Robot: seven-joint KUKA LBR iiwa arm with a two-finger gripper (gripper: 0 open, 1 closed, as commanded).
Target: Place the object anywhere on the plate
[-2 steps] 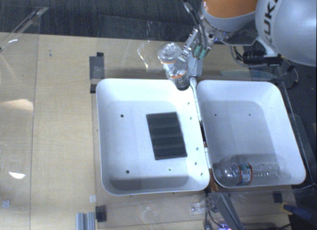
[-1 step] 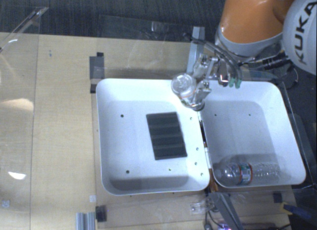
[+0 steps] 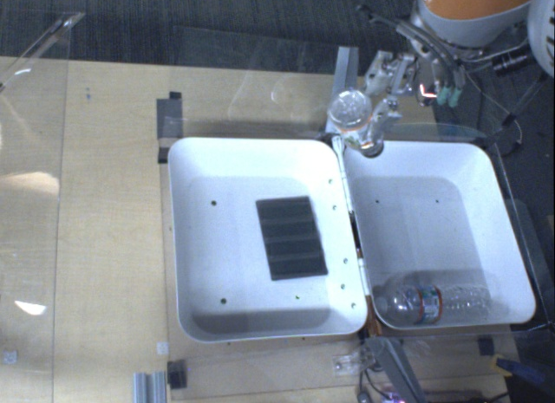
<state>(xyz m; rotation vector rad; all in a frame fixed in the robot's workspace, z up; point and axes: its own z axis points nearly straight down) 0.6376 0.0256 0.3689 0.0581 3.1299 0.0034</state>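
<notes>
The hand (image 3: 371,128) hangs at the far edge of the two white bins, right above the seam where they meet, with a small clear, roundish object (image 3: 349,108) seen against its fingers. It looks like a transparent plastic thing, perhaps a crumpled cup or small bottle, but its outline blends with the hand, and I cannot tell whether the fingers actually clamp it or how far apart they stand.

The dark ribbed plate (image 3: 292,237) lies flat in the middle of the left bin (image 3: 195,219), its long axis running from far to near with a slight slant. From the hand it sits toward the camera and off to the view's left, across the bin's far rim. So the coming move, as I judge it, is a diagonal carry inward and down over the left bin, not into the right one.

A clear plastic bottle (image 3: 429,300) lies on its side along the near wall of the right bin (image 3: 451,176), well apart from the hand and the plate. The tabletop (image 3: 95,245) around the bins is pale wood.
</notes>
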